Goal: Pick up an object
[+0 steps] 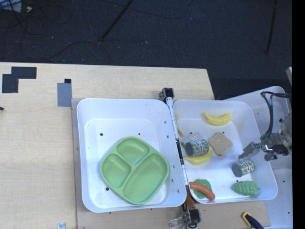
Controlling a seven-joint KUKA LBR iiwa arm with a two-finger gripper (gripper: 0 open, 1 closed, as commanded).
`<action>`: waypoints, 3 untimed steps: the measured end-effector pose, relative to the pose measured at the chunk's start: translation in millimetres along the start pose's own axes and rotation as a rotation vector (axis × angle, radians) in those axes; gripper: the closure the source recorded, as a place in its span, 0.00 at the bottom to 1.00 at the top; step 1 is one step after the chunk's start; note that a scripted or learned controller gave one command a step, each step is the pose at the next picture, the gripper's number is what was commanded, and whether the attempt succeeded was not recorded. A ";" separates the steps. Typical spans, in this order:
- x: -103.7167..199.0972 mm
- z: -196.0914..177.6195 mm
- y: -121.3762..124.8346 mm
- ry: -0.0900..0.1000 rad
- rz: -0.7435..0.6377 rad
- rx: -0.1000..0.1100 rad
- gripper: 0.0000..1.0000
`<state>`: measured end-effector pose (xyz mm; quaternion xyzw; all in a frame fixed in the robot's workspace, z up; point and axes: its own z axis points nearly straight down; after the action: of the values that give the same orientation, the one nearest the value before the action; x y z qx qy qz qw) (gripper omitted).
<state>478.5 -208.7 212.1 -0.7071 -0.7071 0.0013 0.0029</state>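
The claw (251,149) is hovering at the right bin's (257,109) right side; its opening state cannot be determined. 1 small can (243,167) is lying just below the claw on the bin floor, beside a green toy (246,189).

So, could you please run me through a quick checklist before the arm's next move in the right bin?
1. Gripper is over the right white bin: ok.
2. Small green-patterned can lying on its side sits just below the gripper, untouched: ok.
3. Anything held between the fingers: cannot tell.
4. Bumpy green toy lies apart from the can: ok.
5. Tan bread-slice toy lies clear to the can's left: ok.
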 end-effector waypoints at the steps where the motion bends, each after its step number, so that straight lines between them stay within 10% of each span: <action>1: -5.9 118.5 78.8 -0.002 0.000 -0.007 0.00; 2: -5.8 110.1 79.2 0.002 0.000 -0.005 1.00; 3: -5.9 110.1 79.1 0.002 0.001 -0.005 0.00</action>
<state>556.9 -214.3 101.4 -0.7075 -0.7067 -0.0011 0.0018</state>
